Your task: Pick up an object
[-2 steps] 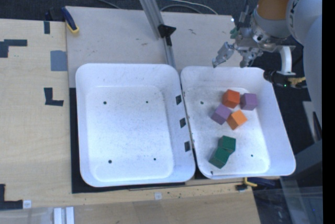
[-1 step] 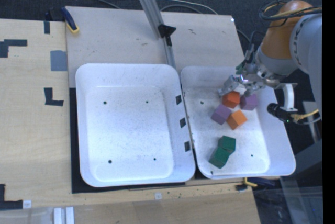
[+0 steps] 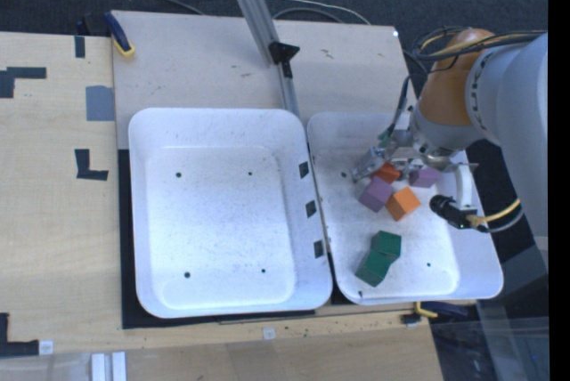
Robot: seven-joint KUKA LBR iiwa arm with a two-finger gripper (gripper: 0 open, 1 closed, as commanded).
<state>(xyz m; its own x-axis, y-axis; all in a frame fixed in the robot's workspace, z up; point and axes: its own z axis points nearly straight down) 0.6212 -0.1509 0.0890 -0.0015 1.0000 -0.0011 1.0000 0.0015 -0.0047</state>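
— Where is the arm (image 3: 499,94) right now?

— It comes in from the right, grey and bulky, with its orange band (image 3: 445,99) showing above the wrist. It bends down over the right bin (image 3: 436,277), and the claw (image 3: 381,164) sits low in the upper half of that bin, right at a small cluster of blocks.

— Is the claw clenched or released?

— I cannot tell. The wrist hides most of it, and what shows is a grey metal part pointing down and left toward the blocks (too blurred to read any gap).

— Which blocks are there?

— A purple block (image 3: 376,192) lies just below the claw, touching or nearly touching it. A red block (image 3: 389,174) peeks out right beside the claw, partly under the wrist. An orange block (image 3: 403,203) sits just to the right of the purple one, touching it. Another purple block (image 3: 426,177) lies a bit further right, under the edge of the wrist.

— Anything apart from that cluster?

— A green block (image 3: 380,256) lies lower in the same bin, well apart from the claw, tilted at a slant.

— Does the claw hold any of them?

— Nothing is visibly lifted; all the blocks look to be resting on the bin floor.

— And the other bin?

— The left bin (image 3: 151,192) sits beside it on the surface (image 3: 53,192), their rims touching.
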